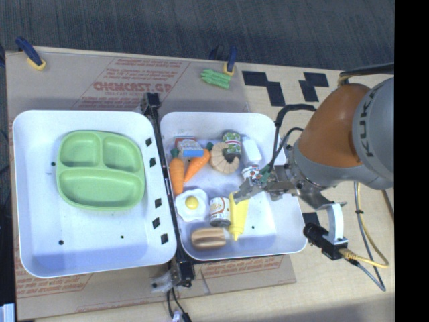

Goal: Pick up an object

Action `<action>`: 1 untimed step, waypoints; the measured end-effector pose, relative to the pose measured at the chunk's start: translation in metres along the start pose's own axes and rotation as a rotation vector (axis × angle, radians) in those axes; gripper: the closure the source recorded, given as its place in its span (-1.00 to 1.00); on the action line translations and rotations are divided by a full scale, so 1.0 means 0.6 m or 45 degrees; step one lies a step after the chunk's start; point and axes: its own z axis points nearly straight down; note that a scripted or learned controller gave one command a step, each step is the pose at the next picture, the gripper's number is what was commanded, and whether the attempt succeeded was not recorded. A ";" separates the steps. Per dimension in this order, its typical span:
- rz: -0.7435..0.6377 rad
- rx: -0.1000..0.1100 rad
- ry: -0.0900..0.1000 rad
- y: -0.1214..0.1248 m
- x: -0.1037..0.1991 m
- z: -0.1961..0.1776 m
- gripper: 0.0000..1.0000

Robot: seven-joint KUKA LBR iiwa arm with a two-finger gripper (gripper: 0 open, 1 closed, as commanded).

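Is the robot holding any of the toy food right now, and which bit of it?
I cannot tell. The end effector sits right over the top of the yellow bottle in the right bin, but no grip shows.

I see a tray [100, 170] in the left bin [27, 200]. The right bin [268, 243] holds carrots [177, 175], egg [192, 204], can [218, 210], bottle [238, 219], and bun [209, 237] nearest the front.

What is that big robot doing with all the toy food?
The robot arm is reaching into the right bin, which is full of toy food: carrots, a fried egg, a hot dog, a small can and a yellow bottle. Its claw hangs just above the yellow bottle. The left bin has a green divided plate.
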 end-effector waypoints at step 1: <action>0.000 0.000 0.000 0.000 0.000 0.000 -1.00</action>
